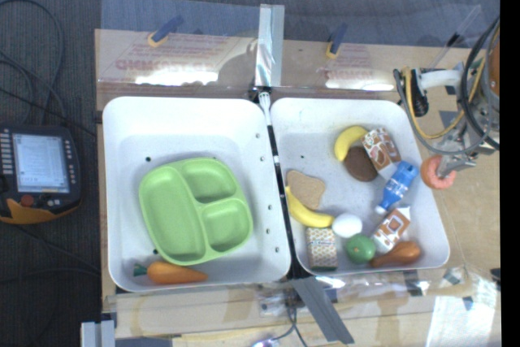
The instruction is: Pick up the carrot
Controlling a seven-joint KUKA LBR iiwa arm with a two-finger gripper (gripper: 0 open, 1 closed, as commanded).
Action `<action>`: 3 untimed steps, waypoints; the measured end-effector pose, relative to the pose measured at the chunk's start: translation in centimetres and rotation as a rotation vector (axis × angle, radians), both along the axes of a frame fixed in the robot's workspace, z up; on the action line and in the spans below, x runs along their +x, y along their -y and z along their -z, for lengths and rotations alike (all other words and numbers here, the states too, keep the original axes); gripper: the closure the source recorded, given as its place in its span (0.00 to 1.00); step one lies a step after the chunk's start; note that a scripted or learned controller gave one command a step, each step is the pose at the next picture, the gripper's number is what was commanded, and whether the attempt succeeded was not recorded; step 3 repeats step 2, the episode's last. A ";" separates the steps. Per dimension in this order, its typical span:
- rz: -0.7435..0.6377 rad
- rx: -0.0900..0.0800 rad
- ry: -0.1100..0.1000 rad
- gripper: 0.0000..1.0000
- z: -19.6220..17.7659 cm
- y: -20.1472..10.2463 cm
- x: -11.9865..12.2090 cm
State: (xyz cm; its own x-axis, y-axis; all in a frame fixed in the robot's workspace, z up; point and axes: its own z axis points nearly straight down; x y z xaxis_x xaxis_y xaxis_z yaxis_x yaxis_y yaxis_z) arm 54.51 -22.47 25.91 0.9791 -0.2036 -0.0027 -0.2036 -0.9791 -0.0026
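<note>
The carrot (172, 274), orange with a green stub at its left end, lies flat in the front left corner of the left bin (122, 142). It rests just in front of the green divided plate (195, 209). My gripper (470, 146) hangs at the far right, beyond the right bin's outer wall, tangled in view with cables. It is far from the carrot, a whole bin and more away.
The right bin (325, 126) holds two bananas (307, 211), a blue bottle (396, 186), a brown cookie (306, 187), a white egg (348, 225), a green ball (361, 249), small cartons (381, 147) and an orange-brown vegetable (398, 254). A salmon-pink ring (441, 173) sits outside its right wall. A teach pendant (36, 171) lies far left.
</note>
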 end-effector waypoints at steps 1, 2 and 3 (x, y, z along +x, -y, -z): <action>-0.018 0.007 0.002 1.00 -2.2 -8.5 7.6; 0.036 0.001 0.001 1.00 -4.6 -3.0 0.0; 0.036 0.001 0.001 1.00 -4.6 -3.0 0.0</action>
